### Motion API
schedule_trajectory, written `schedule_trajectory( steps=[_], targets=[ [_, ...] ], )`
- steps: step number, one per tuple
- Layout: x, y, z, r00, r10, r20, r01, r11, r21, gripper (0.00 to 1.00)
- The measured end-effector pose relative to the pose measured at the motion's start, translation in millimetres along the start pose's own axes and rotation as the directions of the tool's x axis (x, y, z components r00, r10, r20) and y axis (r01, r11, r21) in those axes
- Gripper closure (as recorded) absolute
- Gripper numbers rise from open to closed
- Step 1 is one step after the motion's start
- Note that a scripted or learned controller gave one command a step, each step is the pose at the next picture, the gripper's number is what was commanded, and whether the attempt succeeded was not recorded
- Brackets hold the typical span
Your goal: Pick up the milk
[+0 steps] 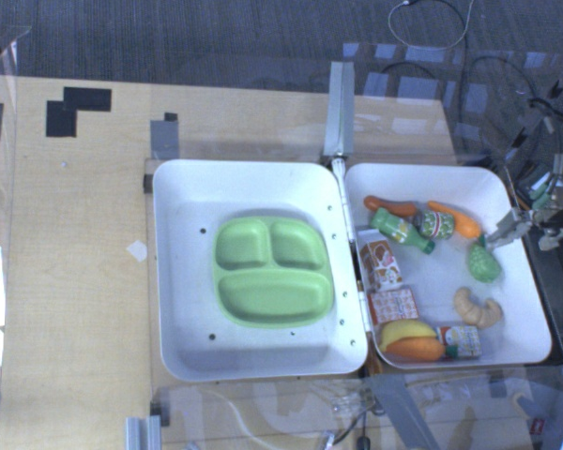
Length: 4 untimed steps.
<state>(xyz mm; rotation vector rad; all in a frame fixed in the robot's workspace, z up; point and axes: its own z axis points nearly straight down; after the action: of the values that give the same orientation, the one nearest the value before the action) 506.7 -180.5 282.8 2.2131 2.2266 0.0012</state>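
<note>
The milk (380,263) lies at nine o'clock in the right bin (525,251); the gripper (503,228), at three o'clock, hangs released, grasping nothing.

the green divided tray (272,272) lies in the middle of the left bin (183,251). right of the tray, in the right bin (521,345), lie a green bottle (402,231), an orange carrot (462,219), a green vegetable (483,264), a croissant (477,309) and a yellow-orange fruit (409,339).
</note>
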Motion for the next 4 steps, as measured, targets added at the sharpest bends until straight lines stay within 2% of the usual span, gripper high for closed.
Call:
schedule_trajectory(
  steps=[1, 2, 3, 4],
  targets=[
    [0.3, 2.7, -10.3, 1.000, -0.005, 0.001, 0.005, 1.000, -0.004, 1.00],
    [1.6, -6.7, -55.8, 0.978, -0.207, 0.003, 0.207, 0.978, -0.004, 1.00],
    [-5.6, -17.1, -37.9, 0.811, -0.585, 0.004, 0.585, 0.811, -0.003, 1.00],
    [-25.0, 4.6, 36.2, 0.897, -0.442, 0.001, 0.442, 0.897, -0.002, 1.00]
  ],
)
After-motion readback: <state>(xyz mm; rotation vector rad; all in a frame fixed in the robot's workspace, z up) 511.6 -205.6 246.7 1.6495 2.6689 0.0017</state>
